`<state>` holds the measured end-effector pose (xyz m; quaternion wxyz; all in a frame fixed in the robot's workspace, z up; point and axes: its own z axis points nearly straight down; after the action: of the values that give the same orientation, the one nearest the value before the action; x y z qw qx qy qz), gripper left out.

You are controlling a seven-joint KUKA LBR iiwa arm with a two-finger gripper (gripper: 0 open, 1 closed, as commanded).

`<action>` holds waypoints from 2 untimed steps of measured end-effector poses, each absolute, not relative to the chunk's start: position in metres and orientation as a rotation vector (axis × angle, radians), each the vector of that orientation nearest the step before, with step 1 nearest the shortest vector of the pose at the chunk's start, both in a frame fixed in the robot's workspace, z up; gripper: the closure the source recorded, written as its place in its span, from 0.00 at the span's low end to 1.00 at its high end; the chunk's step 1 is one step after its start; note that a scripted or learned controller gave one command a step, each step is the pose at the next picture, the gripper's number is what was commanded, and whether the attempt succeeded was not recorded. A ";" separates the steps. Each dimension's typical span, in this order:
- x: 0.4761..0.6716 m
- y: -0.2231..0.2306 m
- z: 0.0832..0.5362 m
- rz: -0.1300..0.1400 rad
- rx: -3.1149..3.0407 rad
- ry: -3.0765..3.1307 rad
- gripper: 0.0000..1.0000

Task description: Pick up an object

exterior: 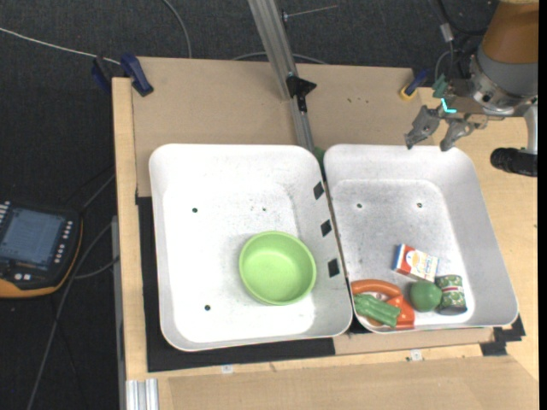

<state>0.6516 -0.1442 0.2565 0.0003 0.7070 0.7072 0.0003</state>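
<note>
the near corner of the right shallow white plastic bin (479, 220) holds a cluster of small items. a small white-rimmed dish with orange and green vegetable-shaped pieces (380, 304) lies at the near edge, just beside the divide between the bins. a round green ball-shaped object (423, 295) sits to its right, touching or nearly touching it. a small dark can with a green patterned label (452, 294) lies just beside the ball, toward the bin's right wall. a small white carton with red and blue print (414, 263) lies tilted just behind the ball and the can.

the left shallow white plastic bin (197, 186) holds a round light-green plastic bowl (277, 268), upright, toward its near right part.

farther back, the tool (434, 137) hangs above the light wooden counter (222, 101), just past the far rim of the right bin. its two fingers are spread apart with nothing between them. it is well apart from the cluster of items. the grey arm with orange band (513, 32) reaches in from the upper right.
</note>
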 end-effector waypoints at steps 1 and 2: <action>0.652 -0.144 0.256 0.001 2.221 2.221 0.00; 0.647 -0.143 0.213 -0.003 2.223 2.223 0.00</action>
<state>0.6466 -0.1425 0.2134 -0.0011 0.7070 0.7072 -0.0008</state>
